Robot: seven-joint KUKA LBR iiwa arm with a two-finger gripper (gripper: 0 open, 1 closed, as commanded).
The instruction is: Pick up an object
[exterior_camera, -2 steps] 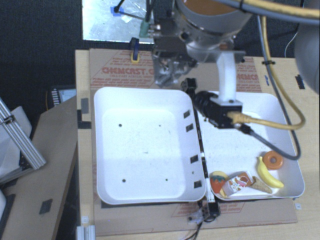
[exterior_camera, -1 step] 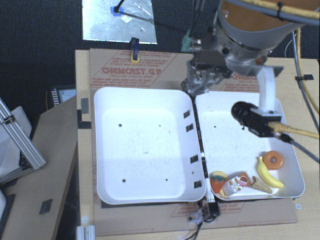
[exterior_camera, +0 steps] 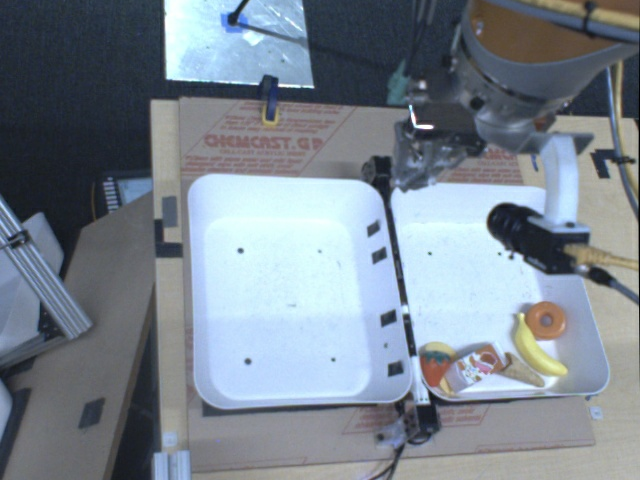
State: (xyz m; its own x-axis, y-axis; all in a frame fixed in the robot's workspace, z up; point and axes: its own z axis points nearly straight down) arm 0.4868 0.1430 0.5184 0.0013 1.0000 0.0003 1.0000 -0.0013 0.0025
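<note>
Gripper (exterior_camera: 418,163) hangs at twelve o'clock over the right bin's (exterior_camera: 460,268) far rim; its opening I cannot tell. Banana (exterior_camera: 536,349), orange ring (exterior_camera: 546,319) and packet (exterior_camera: 476,366) cluster at five o'clock.

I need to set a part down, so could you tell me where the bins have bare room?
The left bin is bare wall to wall. In the right bin, the centre is free; the banana, orange ring and packet crowd its near corner.
</note>
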